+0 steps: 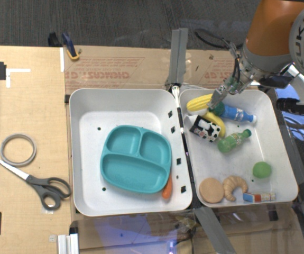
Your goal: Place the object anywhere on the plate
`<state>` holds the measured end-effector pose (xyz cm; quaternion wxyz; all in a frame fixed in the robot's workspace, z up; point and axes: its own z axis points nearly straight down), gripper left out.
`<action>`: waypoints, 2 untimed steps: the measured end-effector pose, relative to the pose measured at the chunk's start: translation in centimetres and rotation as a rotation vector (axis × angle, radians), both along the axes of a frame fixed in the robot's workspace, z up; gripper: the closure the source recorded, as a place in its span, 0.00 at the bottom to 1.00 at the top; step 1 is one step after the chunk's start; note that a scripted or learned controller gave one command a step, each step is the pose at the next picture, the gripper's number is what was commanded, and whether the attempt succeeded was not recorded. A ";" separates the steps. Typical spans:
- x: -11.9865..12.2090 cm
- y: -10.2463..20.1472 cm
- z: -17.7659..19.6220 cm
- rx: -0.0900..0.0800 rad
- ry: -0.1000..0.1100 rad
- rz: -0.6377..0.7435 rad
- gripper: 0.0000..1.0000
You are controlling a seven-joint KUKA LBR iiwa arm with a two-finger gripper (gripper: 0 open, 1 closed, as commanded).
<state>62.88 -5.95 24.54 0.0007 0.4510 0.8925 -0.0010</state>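
A teal divided plate point(136, 159) lies in the left bin point(88, 105). An orange carrot point(166, 189) rests against the plate's lower right edge, on the bin floor. My gripper point(218, 96) reaches down into the top of the right bin point(278, 142), its tip right over a yellow corn cob point(198, 103) and a blue bottle point(236, 113). Just below lie a yellow banana point(217, 121) and a black-and-white cow toy point(204, 128).
The right bin also holds a green bottle point(233, 140), a green ball point(262, 169), a croissant point(236, 184), a round cookie point(211, 190) and a small tube point(257, 197). Scissors point(38, 183) and a tape roll point(18, 148) lie on the bench to the left.
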 end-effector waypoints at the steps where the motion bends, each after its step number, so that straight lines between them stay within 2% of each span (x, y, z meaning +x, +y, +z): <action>1: 0.0 -4.6 -11.2 0.001 0.000 0.081 1.00; 2: -3.9 3.3 -5.4 0.002 0.001 0.110 1.00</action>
